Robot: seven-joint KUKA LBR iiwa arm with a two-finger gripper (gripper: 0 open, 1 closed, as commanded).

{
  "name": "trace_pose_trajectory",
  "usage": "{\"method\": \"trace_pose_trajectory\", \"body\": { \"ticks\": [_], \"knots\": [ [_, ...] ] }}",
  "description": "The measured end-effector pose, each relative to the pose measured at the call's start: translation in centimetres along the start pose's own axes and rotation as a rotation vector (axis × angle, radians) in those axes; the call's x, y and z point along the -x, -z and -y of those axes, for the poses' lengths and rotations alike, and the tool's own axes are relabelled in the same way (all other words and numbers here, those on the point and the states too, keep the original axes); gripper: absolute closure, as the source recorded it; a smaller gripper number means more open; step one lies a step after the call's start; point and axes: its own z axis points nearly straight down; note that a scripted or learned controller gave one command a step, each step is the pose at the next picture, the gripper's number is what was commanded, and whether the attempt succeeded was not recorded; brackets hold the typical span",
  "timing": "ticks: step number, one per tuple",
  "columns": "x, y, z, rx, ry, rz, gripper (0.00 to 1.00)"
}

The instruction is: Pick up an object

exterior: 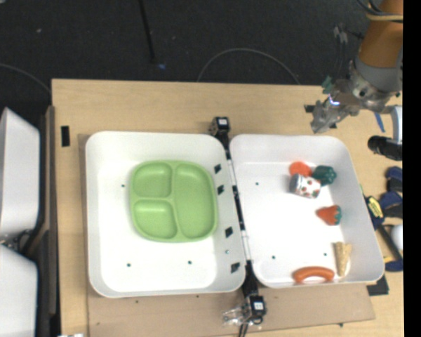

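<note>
**Gripper above the desk, beyond the right bin**

The gripper (328, 114) hangs over the desk (161, 93) just past the far right corner of the right bin (266, 223). Nothing is between its parts, and I cannot tell if it is wide or narrow. Inside the right bin lie a white spotted cube (305, 186) touching an orange piece (299, 168), with a dark green toy (325, 175) just beside them. Nearer the front are a red strawberry toy (329, 215), a tan wedge (343, 257) and an orange ring (313, 276). The left bin (105, 209) carries a green divided plate (174, 200).
</note>
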Motion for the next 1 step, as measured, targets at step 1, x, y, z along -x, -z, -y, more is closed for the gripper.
{"method": "trace_pose_trajectory", "body": {
  "ticks": [1],
  "knots": [
    [0.16, -0.09, -0.05, -0.007, 0.001, 0.0, 1.0]
  ]
}}
